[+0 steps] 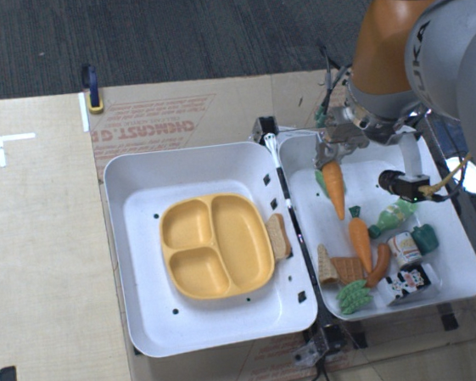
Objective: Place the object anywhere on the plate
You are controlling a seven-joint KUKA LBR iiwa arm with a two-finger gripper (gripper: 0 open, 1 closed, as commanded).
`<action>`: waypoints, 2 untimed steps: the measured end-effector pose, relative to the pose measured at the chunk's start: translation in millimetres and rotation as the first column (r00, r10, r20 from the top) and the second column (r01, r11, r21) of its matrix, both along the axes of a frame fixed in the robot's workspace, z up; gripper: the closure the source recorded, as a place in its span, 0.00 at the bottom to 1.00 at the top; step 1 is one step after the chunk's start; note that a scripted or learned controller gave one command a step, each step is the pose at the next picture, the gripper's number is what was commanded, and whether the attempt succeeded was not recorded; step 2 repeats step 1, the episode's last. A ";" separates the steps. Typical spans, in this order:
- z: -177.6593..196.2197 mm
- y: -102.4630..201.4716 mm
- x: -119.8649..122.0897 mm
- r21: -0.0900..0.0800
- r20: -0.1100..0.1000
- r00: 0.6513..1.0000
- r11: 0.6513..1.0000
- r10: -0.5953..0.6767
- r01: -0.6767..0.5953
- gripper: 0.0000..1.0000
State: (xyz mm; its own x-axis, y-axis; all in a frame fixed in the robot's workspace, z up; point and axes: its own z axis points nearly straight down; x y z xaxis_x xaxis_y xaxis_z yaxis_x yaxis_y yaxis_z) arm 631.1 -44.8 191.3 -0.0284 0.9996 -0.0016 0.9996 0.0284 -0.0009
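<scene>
A yellow plate with three compartments lies in the middle of the left bin. My gripper hangs over the upper left part of the right bin, to the right of the plate and past the wall between the bins. An orange toy carrot hangs point-down from its fingers, with green leaves at the carrot's left side. The gripper is shut on the carrot's top end. The carrot's tip sits just above the bin floor.
A bread slice leans against the plate's right rim. The right bin holds a second carrot, a sausage, a cracker, green leaves, a can and a cow-patterned box.
</scene>
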 end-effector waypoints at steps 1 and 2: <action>0.0 -0.1 0.0 0.000 0.000 1.000 1.000 0.000 0.000 0.00; 0.0 -0.1 0.0 0.000 0.000 1.000 1.000 0.000 0.000 0.00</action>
